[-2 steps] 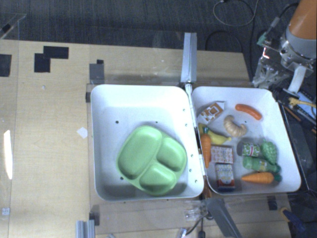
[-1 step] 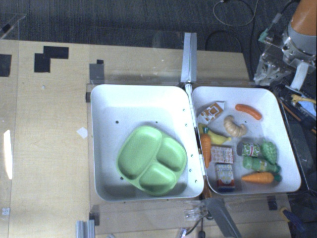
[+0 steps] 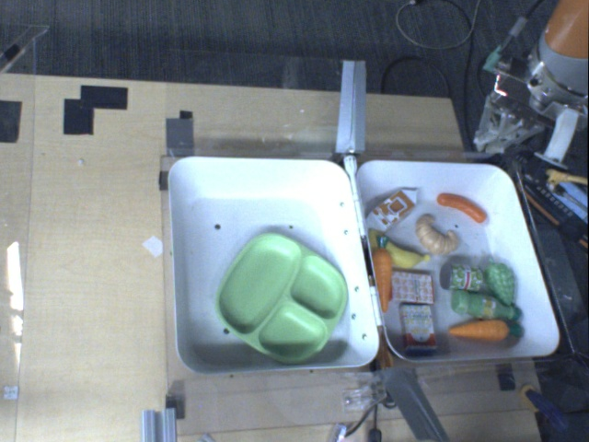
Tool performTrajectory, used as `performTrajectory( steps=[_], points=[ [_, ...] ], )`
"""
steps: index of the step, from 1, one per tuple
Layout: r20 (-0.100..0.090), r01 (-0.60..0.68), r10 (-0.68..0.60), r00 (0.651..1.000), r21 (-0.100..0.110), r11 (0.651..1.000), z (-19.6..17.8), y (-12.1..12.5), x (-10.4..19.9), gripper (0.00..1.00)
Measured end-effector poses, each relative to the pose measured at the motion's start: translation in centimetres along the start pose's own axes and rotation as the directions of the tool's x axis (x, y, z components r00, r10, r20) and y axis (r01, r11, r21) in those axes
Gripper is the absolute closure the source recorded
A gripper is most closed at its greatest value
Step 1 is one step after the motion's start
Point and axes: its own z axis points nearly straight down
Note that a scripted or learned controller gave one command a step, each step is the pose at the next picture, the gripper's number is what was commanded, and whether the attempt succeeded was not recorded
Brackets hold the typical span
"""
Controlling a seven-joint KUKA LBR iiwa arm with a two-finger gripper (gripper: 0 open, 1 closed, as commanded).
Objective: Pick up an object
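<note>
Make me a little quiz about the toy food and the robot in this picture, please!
1. True or false: the green plate lies in the left bin.
2. Which lies nearest the right bin's far edge? A) sausage B) broccoli C) the carrot at the near edge
3. Fill in: the gripper hangs outside the right bin, past its far ____ corner.

Key: 1 true; 2 A; 3 right.

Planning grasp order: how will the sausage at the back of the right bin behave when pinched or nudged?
The sausage looks round and elongated, so it likely rolls sideways if nudged. Its glossy surface suggests light, slippery plastic. It lies apart from its neighbours, with the gripper outside the right bin, so a pinch across it seems feasible.
</note>
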Motion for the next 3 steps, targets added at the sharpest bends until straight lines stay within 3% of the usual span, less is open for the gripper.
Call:
performTrajectory(
  steps=[3],
  points=[
    [-0.004, 0.022, -0.022, 1.0, -0.015, 1.0, -3.5, 0.4, 0.4, 1.0]
  ],
)
